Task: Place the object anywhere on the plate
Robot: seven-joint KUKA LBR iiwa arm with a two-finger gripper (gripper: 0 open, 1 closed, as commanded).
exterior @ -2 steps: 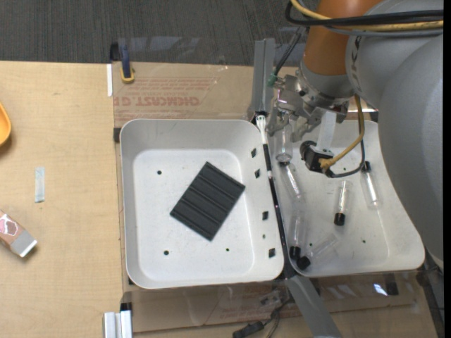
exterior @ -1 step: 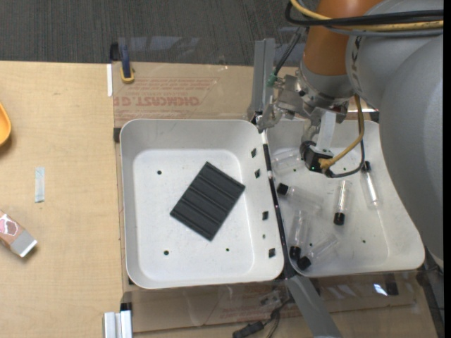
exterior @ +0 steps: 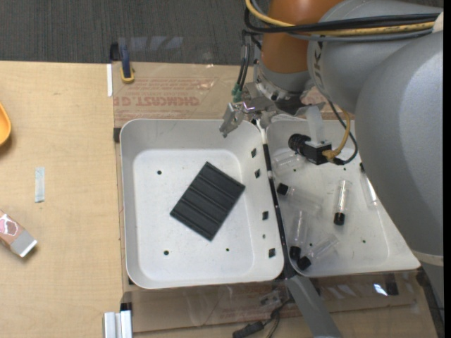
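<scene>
Camera view: the arm comes in from the right and hangs over the far edge of the 2 bins, with its tool (exterior: 243, 115) sitting above the back rim where the left bin (exterior: 137, 189) meets the right bin (exterior: 384, 248). I can't tell what state the tool is in, it's too small and cluttered up there.

The dark ribbed plate (exterior: 208, 200) lies flat and turned at an angle in the middle of the left bin, so it's an easy open target.

The likely objects, a bunch of clear vials with black caps (exterior: 340, 203), are scattered loose in the right bin. My guess is nothing has been picked yet.
</scene>
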